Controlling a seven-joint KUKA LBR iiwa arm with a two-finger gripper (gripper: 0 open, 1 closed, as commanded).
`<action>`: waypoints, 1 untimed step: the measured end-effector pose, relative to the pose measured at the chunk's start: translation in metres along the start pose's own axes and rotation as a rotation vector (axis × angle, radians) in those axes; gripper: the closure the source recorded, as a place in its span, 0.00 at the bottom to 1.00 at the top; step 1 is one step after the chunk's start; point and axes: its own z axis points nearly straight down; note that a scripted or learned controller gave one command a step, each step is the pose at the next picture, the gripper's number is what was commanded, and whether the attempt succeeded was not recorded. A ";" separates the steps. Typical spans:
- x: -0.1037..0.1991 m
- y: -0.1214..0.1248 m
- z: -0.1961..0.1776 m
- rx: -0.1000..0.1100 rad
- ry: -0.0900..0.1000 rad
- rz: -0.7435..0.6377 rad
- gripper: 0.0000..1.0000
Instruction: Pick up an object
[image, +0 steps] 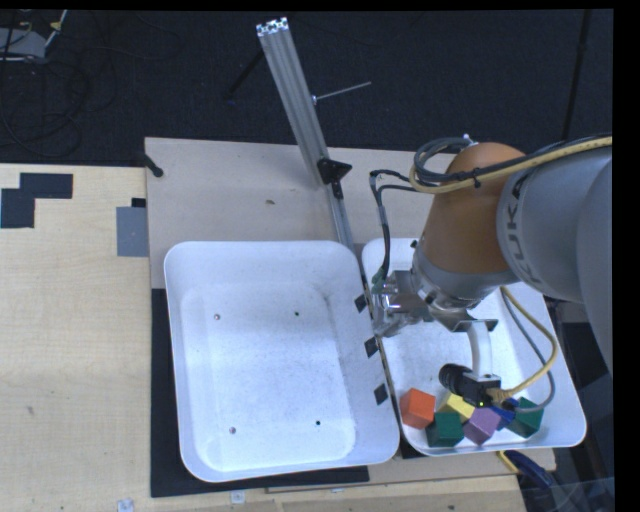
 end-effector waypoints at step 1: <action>0.061 -0.023 -0.019 -0.004 0.004 -0.009 1.00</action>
